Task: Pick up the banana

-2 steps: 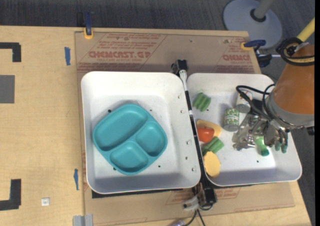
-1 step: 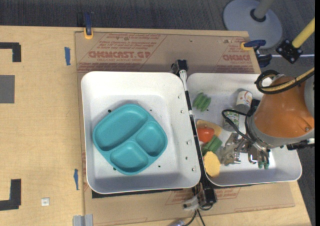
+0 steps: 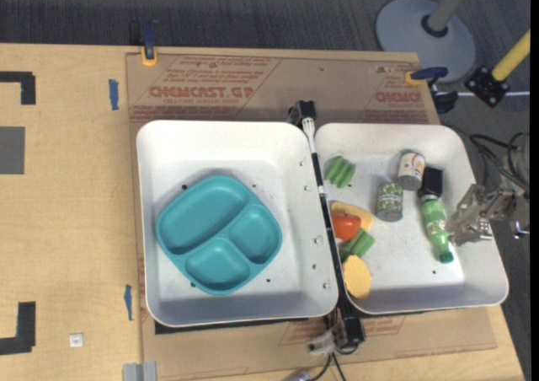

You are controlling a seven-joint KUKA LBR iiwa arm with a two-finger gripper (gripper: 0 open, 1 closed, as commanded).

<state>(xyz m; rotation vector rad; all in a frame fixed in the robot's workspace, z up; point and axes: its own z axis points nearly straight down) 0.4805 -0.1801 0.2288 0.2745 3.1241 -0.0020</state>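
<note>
The banana [image 3: 357, 217] appears as a yellow-orange strip near the left wall of the right bin [image 3: 484, 287], partly covered by a red round item [image 3: 344, 226]. A pale yellow rounded item [image 3: 357, 276] lies just in front of it. My gripper [image 3: 468, 223] hovers over the right bin's right side, next to a green bottle [image 3: 436, 230] and well to the right of the banana. It looks thin and metallic against the white floor, and nothing is visibly held.
The right bin also holds a green ribbed item [image 3: 339, 171], a green piece [image 3: 362, 243], two small cans [image 3: 410, 169] [image 3: 389, 201] and a black block [image 3: 432, 179]. A teal divided plate [image 3: 221, 233] lies in the left bin [image 3: 160, 152]. Cables hang at the far right.
</note>
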